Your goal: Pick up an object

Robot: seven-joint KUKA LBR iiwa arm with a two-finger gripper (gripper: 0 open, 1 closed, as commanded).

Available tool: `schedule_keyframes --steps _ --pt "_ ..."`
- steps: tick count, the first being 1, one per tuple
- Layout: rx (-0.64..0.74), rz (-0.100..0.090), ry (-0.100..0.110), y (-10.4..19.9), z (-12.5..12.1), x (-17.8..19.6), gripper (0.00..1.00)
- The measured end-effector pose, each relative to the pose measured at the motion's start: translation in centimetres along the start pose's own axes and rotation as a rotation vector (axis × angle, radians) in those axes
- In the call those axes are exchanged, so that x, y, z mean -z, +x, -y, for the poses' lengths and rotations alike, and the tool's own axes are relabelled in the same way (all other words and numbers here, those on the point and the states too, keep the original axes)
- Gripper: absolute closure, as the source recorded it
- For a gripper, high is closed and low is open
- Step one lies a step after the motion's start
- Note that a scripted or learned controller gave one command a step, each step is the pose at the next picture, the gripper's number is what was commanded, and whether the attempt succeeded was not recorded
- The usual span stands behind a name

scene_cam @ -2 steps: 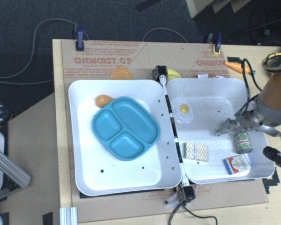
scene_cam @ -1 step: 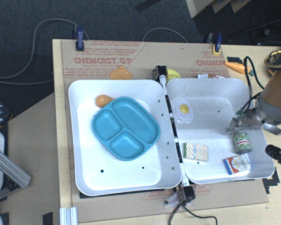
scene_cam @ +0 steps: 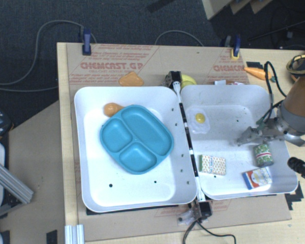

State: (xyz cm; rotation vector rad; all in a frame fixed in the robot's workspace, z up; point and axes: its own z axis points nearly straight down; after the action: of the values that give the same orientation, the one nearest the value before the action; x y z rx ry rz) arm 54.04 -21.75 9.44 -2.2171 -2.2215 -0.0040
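- Your jaws [scene_cam: 254, 134] hang low over the right bin [scene_cam: 229, 182], and you cannot tell from this slanted view whether they are spread or closed; nothing is visibly between them.
- The small green-labelled can [scene_cam: 264, 154] is your nearest candidate: it lies on the bin floor just beside the jaws, toward the bin's front edge and slightly to the arm's side.
- The can looks to be lying on its side, its long axis running roughly from the bin's back wall toward its front edge, so you would likely want the jaws to close across that axis.
- Taking the can as your landmark: the red-and-white packet [scene_cam: 256, 177] sits just in front of it, near the bin's front corner.
- The patterned square packet [scene_cam: 213, 164] lies well to the can's far side, toward the divider between the bins.
- The small yellow piece [scene_cam: 200, 118] rests well beyond the can, up near the bin's back corner.
- Farthest from the can, in the left bin [scene_cam: 96, 187], are the blue divided plate [scene_cam: 136, 138] and an orange ball [scene_cam: 111, 109] touching its rim.
- My judgement: the pick is not yet made.
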Motion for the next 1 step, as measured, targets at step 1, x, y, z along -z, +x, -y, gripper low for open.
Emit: schedule_keyframes --steps 1 --pt "0.003 -0.004 -0.002 -0.19 3.3 -0.91 0.0"
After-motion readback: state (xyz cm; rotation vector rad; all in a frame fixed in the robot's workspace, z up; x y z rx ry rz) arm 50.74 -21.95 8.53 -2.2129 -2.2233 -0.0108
